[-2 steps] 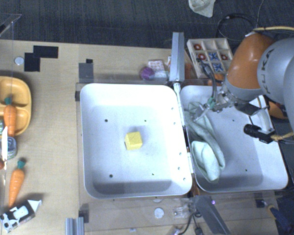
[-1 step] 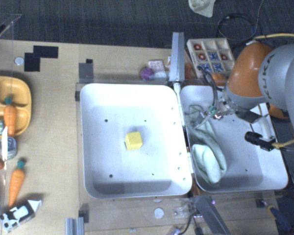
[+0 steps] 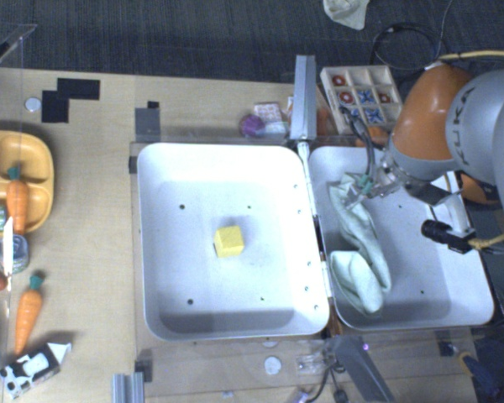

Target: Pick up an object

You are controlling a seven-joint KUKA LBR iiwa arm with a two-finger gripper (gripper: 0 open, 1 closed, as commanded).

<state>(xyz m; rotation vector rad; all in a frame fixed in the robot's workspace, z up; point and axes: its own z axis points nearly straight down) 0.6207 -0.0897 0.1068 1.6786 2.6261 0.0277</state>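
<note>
A small yellow block (image 3: 229,242) lies near the middle of the left bin (image 3: 164,309). A pale green and white cloth (image 3: 360,254) lies crumpled along the left side of the right bin (image 3: 454,309), reaching from the bin's upper left down to its front. My gripper (image 3: 365,183) hangs low over the cloth's upper end, under the grey arm and its orange band (image 3: 433,116). The gripper is small and partly hidden by the wrist.
On the bench to the left stand a yellow tray (image 3: 29,154) with a carrot (image 3: 15,204), another carrot (image 3: 27,309) and small toys. A box of tiles (image 3: 361,91) and a purple object (image 3: 252,125) sit behind the bins. A black cable runs across the right bin.
</note>
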